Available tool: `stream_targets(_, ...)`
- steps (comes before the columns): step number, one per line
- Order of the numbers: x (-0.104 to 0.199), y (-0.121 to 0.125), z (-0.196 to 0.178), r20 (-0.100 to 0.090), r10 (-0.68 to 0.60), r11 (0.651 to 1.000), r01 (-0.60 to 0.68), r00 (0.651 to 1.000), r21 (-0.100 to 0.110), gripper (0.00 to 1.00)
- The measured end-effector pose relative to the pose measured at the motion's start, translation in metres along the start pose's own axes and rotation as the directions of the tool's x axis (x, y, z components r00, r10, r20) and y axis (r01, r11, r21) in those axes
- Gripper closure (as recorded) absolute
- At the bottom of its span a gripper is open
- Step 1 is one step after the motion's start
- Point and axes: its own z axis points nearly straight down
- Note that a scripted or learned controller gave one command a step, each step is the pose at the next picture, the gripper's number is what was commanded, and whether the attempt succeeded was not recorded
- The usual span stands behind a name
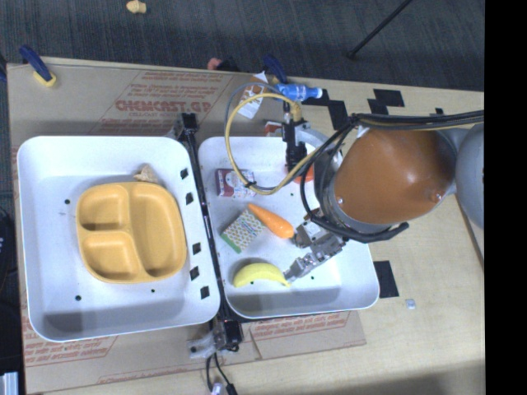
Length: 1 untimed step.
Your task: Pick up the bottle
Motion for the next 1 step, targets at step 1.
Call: stream_targets(1, 0.0126, 0.0041, -0.0022, -0.001, -0.211, 0.977, 0.211, 0.977, 0.001, 1.00)
